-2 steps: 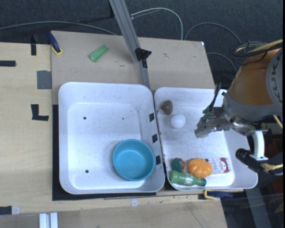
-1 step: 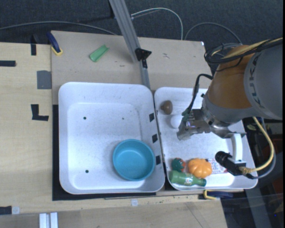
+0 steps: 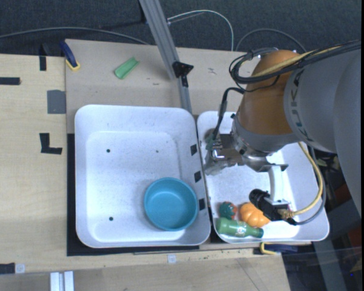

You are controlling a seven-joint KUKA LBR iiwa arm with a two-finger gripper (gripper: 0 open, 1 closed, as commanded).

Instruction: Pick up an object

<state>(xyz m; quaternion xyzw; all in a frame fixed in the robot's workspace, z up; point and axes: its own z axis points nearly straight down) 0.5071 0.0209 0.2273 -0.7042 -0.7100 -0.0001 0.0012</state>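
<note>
Pincer [image 3: 213,153] low over right bin [image 3: 303,223] (state unclear) — blue bowl [image 3: 170,203] in left bin [image 3: 97,162]; no legible writing.

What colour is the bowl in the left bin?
The bowl is blue, plain with no pattern, seen clearly in the camera view.

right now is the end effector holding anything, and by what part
Cannot be told: the end effector sits low over the right bin, its tip too unclear. The small toys lie apart, near the front wall.
</note>
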